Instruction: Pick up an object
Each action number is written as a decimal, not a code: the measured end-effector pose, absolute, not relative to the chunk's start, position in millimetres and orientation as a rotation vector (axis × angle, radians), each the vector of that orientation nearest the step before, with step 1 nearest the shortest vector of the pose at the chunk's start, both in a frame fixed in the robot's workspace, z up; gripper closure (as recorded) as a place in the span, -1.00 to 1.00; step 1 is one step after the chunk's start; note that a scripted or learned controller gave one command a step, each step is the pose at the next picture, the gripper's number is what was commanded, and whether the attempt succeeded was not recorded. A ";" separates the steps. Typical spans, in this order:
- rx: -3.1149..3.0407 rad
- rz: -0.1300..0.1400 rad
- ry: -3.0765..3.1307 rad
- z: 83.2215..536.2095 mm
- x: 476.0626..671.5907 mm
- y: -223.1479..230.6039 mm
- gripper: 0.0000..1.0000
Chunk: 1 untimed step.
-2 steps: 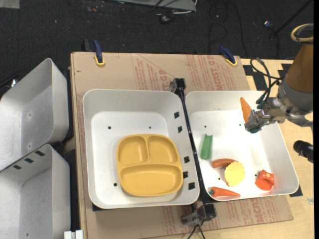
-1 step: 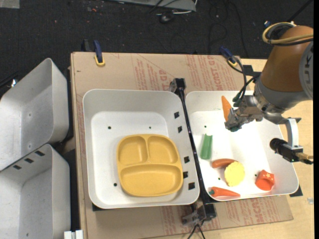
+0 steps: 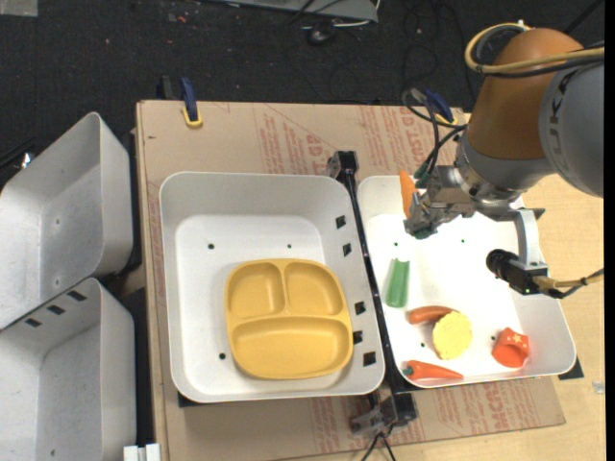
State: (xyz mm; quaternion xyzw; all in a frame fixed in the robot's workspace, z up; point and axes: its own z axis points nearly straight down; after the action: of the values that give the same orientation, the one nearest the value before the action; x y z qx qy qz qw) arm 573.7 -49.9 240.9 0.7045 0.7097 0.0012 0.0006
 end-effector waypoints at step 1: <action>2.212 0.002 2.229 238.7 585.7 11.0 1.00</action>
State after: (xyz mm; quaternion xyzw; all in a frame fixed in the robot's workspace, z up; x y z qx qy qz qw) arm 585.7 11.0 238.7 0.7043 0.7099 0.0007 0.0006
